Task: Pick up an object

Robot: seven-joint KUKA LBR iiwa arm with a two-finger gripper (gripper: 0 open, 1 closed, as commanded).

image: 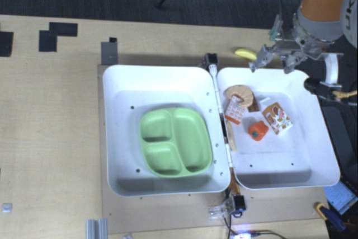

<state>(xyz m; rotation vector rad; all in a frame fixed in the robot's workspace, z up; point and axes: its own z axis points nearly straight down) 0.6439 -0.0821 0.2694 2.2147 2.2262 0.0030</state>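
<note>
The right bin [313, 165] holds several small items. A round tan piece [239, 94] lies near its back left, with a red and white packet [234, 113] just in front of it. A brown and white box [278, 118] and a small orange-red object [258, 131] lie near the middle. My gripper [275, 63] hangs over the bin's back rim, above and behind these items, touching none of them. Its fingers are spread open with nothing between them.
A green divided plate [175, 141] fills the middle of the left bin [120, 92]. A yellow banana-like piece [245, 54] lies on the bench behind the right bin, left of the gripper. A thin wooden stick [230, 138] rests along the right bin's left wall.
</note>
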